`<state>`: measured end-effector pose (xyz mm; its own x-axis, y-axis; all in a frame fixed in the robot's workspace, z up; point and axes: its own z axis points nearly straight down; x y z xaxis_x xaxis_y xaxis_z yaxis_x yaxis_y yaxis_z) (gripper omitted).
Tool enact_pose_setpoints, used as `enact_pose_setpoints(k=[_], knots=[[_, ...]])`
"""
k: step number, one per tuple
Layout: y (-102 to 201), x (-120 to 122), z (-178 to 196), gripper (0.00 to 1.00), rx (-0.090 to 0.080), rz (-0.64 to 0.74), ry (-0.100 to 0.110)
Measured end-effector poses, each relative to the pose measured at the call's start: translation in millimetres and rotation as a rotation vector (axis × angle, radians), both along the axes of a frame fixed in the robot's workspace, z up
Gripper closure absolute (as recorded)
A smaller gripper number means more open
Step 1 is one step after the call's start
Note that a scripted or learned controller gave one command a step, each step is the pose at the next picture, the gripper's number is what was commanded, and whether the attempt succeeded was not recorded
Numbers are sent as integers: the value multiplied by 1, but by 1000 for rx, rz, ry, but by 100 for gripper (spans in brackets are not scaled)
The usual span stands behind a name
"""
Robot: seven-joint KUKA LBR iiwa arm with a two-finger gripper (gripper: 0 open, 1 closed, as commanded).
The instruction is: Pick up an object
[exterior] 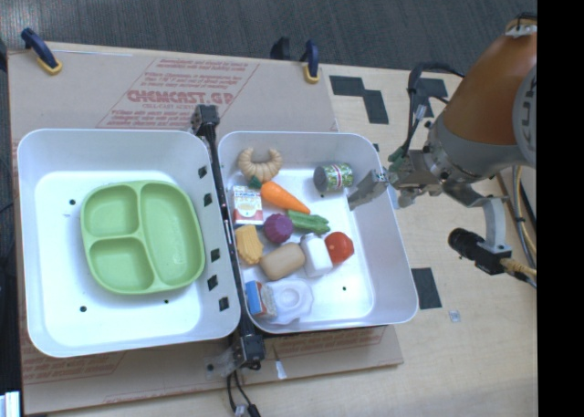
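Camera view: gripper (367,190) low at the right-hand wall of the right bin (388,251), just inside its rim, on the end of the grey arm (474,146) reaching in from the right. Open or closed: cannot tell from this slant. Nothing visibly caught in it.

Closest to the jaws, just beside them toward the bin's far wall: a small green can (334,176) lying on its side. A little further in from the jaws: an orange carrot (285,196) and a green pepper-like piece (308,221). Nearer the camera than the jaws: a red tomato (338,245) touching a white block (316,254). Well beyond, across the pile: a croissant (260,163), a purple piece (277,226), a tan potato shape (281,261), a clear plastic tub (285,299). Farthest from the jaws, in the left bin (36,315): a green divided plate (141,235).

Judged progress: early. Approach roughly made, no object lifted, every item resting on the bin floor. Left to do: settling on one thing, most likely the can, then closing round it and raising it clear. Likely trouble: rolling of the can, crowding by the bin wall.
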<state>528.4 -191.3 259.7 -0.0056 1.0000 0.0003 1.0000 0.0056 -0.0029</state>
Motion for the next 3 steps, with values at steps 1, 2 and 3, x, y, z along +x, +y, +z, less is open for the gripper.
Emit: enact_pose_setpoints(k=[1,2,3], knots=[[-20,-9,-128,0,1,1,2],[-19,-52,-168,0,2,1,1],[-20,-51,-157,100,0,7,0]])
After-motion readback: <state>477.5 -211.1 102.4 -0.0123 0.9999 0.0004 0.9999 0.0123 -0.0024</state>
